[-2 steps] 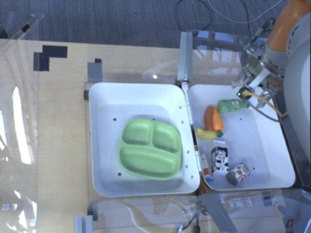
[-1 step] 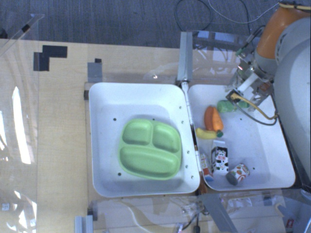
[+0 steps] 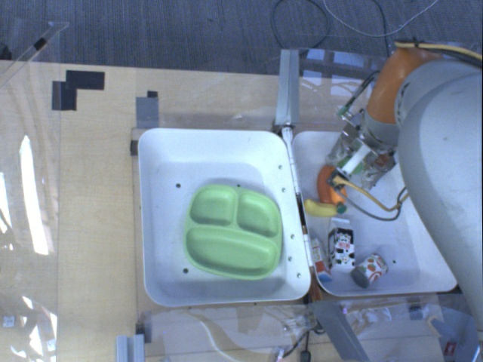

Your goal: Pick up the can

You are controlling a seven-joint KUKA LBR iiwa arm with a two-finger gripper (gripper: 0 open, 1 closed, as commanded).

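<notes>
The can (image 3: 370,269) lies on its side near the front of the right bin (image 3: 423,274); it has a grey end and a red and white label. My gripper (image 3: 346,172) hangs over the back left part of that bin, above an orange object (image 3: 329,187). The can is well apart from the gripper, toward the front. The grey arm with its orange band (image 3: 389,89) reaches in from the right and covers the bin's right side.
A yellow banana (image 3: 320,209) lies beside the orange object. A black and white cow-patterned carton (image 3: 341,248) stands just left of the can. A small red and white item (image 3: 317,260) rests by the divider. The left bin (image 3: 162,202) holds a green divided plate (image 3: 232,231).
</notes>
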